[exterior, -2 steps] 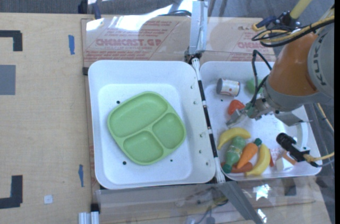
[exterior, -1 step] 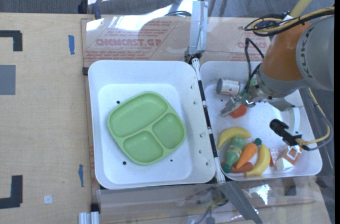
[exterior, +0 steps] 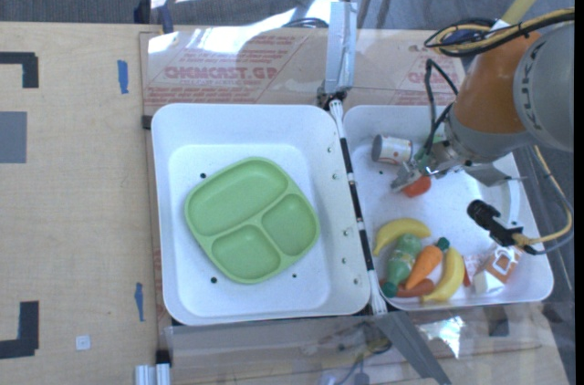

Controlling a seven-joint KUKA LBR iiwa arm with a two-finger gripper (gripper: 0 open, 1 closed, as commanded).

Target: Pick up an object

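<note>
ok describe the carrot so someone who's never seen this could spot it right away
Look in the right-hand white bin, at the cluster of toy food along its near edge. The carrot lies in the middle of that cluster, between two yellow bananas, with a green item just to its left. It is the only orange piece there, tapered, with a small green top.

Robot lab: taped plywood bench (exterior: 73,192), white bins (exterior: 173,137).
</note>
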